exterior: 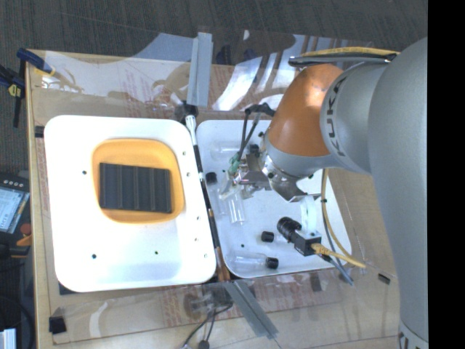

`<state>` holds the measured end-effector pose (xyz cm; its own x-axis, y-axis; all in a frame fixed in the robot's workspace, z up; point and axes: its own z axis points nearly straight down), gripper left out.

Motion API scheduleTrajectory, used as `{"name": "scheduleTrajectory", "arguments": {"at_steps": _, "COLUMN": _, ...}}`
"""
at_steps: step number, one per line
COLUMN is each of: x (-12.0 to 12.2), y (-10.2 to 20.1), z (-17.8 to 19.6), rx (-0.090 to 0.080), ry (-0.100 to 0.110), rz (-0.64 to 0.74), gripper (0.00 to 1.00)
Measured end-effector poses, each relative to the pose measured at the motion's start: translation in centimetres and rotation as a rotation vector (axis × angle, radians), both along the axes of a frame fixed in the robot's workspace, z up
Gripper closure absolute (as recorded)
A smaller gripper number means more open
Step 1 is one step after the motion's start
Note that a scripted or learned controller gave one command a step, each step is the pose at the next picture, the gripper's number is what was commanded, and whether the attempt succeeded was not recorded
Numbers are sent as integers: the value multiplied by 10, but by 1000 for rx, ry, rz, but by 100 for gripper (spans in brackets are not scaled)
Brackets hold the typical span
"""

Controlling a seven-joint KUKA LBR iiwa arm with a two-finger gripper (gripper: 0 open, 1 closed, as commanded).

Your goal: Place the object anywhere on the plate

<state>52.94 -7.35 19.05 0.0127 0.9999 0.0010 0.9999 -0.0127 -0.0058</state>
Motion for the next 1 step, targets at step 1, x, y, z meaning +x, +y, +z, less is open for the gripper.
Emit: {"name": "scheduleTrajectory", "arguments": {"at_steps": 1, "x": 0, "y": 0, "z": 0, "rx": 0, "ry": 0, "rz": 0, "gripper": 0}}
